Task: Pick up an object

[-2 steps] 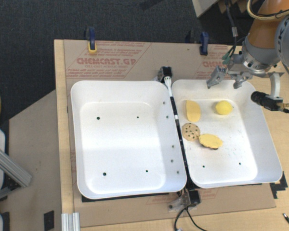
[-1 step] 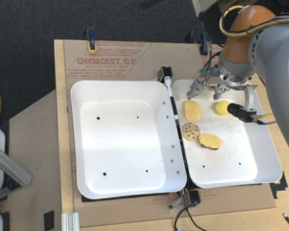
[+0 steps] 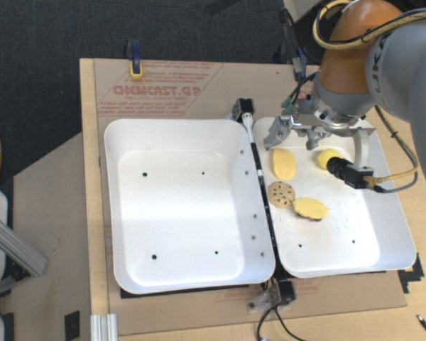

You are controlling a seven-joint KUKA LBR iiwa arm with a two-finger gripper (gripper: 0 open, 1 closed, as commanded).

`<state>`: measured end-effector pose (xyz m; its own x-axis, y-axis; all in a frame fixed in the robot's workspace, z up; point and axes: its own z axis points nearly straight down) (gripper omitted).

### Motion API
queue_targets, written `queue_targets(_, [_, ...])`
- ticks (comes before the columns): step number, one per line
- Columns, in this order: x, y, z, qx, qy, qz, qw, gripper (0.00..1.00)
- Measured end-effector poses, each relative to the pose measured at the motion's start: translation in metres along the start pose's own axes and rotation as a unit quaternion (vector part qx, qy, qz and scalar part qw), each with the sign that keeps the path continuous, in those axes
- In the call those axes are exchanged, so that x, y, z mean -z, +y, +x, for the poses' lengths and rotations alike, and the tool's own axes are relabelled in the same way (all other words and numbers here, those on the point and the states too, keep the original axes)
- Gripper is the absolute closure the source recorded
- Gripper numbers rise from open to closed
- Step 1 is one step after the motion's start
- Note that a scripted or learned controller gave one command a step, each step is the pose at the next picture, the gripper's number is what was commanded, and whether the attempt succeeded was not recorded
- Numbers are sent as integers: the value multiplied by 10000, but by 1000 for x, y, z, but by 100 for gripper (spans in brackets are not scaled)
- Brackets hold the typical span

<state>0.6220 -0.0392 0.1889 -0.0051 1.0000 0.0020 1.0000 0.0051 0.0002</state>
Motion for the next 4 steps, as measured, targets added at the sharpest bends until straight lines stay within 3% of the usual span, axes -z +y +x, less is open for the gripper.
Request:
queue_targets(1, [-30,23,-56,-46,-27,-8,10000,0])
queue_targets(2, [-107,41,-69,-29,-7,4,10000,0])
queue_targets(3, [-103,44,-104,-36,-22,-19,10000,0])
queue_targets(4, [-103,6,-112,-34,-7,16,10000,0])
